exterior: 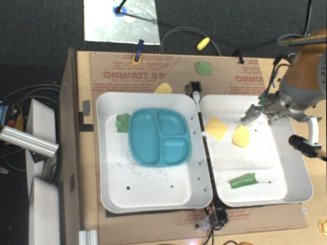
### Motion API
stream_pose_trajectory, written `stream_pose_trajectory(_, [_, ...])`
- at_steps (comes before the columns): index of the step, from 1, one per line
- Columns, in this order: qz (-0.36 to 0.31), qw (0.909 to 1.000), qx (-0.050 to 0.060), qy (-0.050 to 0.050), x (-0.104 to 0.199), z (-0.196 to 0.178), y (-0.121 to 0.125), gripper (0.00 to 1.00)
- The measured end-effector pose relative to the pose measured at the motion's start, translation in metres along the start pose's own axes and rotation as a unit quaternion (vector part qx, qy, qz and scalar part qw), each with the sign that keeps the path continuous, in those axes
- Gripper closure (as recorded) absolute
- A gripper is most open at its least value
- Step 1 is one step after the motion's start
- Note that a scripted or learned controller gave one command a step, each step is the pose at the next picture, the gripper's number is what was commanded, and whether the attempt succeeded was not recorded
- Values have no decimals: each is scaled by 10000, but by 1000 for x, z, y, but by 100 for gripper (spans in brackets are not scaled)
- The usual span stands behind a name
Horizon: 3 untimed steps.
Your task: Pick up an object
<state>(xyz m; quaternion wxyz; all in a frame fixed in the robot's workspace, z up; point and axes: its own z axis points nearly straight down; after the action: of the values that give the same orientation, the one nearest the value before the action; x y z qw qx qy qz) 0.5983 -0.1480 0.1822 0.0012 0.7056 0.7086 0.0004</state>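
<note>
The arm enters from the right of the camera view and its end effector [254, 113] hangs over the upper part of the right bin [294, 180], close above the bin floor; from this slanted view I cannot tell how its tips stand, and nothing is seen in its hold. I judge that the step in hand is the approach — no object is picked yet. Three things lie in the right bin: a yellow rounded piece [241, 136] just beside and below the end effector, a yellow flat wedge [216, 128] to the left of it near the wall between the bins, and a green pepper [242, 180] lower down, well apart from the arm. The rounded piece seems the nearest target; it has almost no long axis, only a little taller than wide. The pepper is clearly long — its axis runs nearly left to right, slightly rising to the right. The next move probably calls for a short shift down-left and a descent centred on the piece. The left bin [110, 152] holds a blue divided plate [158, 137].
</note>
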Motion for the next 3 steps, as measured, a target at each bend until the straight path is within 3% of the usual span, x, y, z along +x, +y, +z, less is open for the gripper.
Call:
stream_pose_trajectory(1, [1, 10000, 37, 12, 3, 100, 5, 0])
stream_pose_trajectory(2, [-9, 10000, -7, 7, 2, 83, 8, 100])
stream_pose_trajectory(3, [-10, 10000, -6, 6, 2, 83, 8, 0])
